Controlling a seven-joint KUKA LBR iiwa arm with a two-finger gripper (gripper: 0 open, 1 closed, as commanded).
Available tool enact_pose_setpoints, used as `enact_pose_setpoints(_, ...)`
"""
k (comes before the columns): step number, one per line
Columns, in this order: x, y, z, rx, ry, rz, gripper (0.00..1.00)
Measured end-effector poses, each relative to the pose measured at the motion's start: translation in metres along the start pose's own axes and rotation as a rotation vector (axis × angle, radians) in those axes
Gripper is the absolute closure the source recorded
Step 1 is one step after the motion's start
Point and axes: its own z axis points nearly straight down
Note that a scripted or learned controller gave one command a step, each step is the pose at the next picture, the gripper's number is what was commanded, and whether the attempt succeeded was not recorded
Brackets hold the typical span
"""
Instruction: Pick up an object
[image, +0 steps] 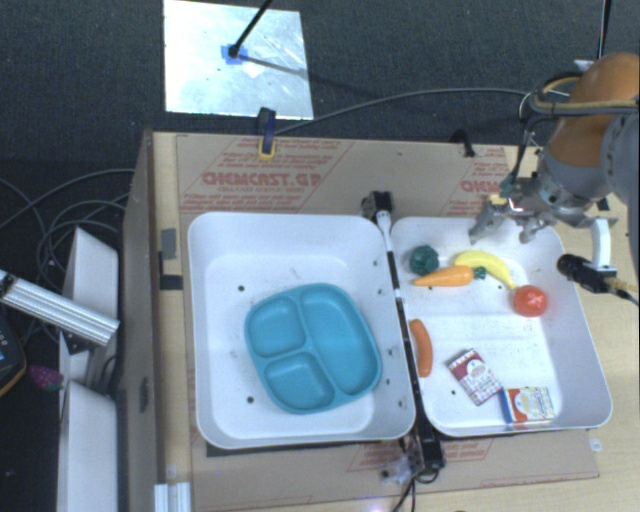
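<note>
Gripper (506, 228) open above right bin (590, 370); board (260, 180) reads "CHEMCAST".

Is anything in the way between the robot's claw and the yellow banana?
Nothing visible is. The two-finger gripper hangs over the far edge of the right white bin, and the yellow plastic banana lies just below it in the picture, uncovered. The orange toy carrot touches the banana's near side, not between them.
</note>
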Motion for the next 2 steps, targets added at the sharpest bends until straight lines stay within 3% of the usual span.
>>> enact_pose_setpoints(1,0.057,0.001,0.038,-0.001,0.001,0.000,0.00)
enact_pose_setpoints(2,0.082,-0.017,0.079,0.000,0.000,0.000,0.00)
